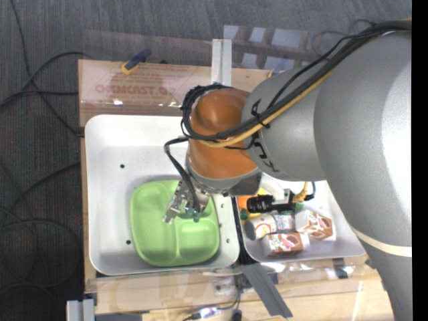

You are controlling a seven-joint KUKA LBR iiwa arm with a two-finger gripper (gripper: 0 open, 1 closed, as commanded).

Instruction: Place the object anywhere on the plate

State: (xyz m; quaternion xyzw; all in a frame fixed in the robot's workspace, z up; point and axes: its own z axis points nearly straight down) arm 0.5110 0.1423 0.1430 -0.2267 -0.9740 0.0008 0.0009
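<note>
A light green divided plate (175,233) lies in the left white bin (110,179), toward its front right. My gripper (185,210) hangs over the plate's upper right part, close to its surface, below the orange wrist band. A small dark teal bit shows at the gripper's tip; I cannot make out what it is or whether it is held. In the right bin (348,247) lie a brown-and-white carton (317,226) and a similar printed pack (284,241), both on their sides.
The big grey arm covers most of the right bin and the back right of the bench. A cardboard sheet (130,89) lies behind the left bin. The left bin's bare floor stretches left of and behind the plate.
</note>
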